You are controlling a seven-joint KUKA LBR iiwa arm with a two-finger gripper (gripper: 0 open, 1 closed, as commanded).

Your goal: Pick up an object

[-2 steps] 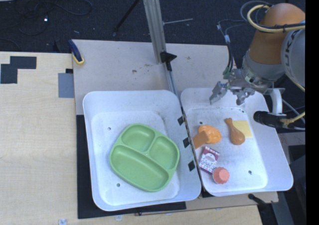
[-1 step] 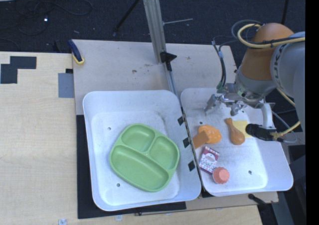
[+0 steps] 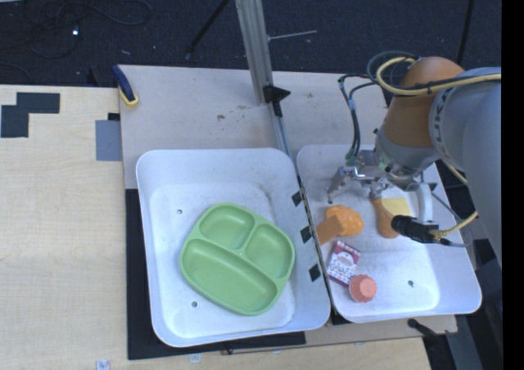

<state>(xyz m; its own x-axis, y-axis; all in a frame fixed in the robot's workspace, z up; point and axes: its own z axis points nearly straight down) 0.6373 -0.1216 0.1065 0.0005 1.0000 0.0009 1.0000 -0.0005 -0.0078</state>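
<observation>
My gripper hangs over the back of the right bin, its fingers spread open with nothing between them. Just below it lies an orange lump, close to the bin's left wall. To the right of that sits a yellow and orange block, partly under the wrist. Nearer the front lie a red and white packet and a small red round thing.
The left bin holds a green divided plate. An upright metal post stands behind the bins. The grey arm with its orange band comes in from the right above the right bin.
</observation>
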